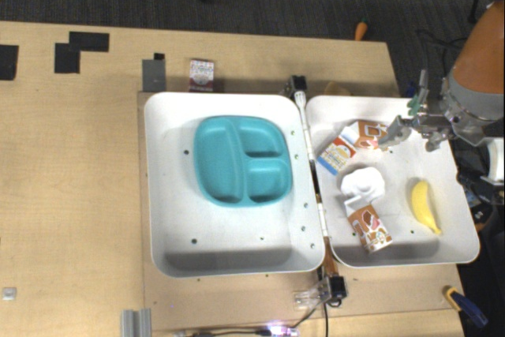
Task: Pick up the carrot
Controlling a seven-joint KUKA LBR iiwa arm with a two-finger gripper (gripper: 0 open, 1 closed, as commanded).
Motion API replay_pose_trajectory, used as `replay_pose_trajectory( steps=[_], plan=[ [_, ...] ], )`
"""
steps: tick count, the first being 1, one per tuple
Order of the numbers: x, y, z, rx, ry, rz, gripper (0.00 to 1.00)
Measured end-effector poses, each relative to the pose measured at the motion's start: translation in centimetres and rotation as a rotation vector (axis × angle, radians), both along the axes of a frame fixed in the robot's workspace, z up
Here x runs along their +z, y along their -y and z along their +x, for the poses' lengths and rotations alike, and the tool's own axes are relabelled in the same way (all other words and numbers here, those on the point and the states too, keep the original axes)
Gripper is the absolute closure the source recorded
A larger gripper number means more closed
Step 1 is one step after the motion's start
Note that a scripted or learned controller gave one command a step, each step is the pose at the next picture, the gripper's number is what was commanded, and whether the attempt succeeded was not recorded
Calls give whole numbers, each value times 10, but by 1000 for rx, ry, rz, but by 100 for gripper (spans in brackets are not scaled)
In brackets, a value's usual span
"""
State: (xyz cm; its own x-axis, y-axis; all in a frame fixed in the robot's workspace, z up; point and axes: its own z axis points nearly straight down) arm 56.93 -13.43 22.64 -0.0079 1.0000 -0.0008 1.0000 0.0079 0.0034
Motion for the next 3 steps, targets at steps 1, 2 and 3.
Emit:
replay_pose_trajectory(
  steps=[1,2,3],
  plan=[
    [12,-1,2,7,6,-1,100],
    [54,52,33,-60,8,-5,100],
    [-24,34,-11,-99,-4,2,100]
  ],
)
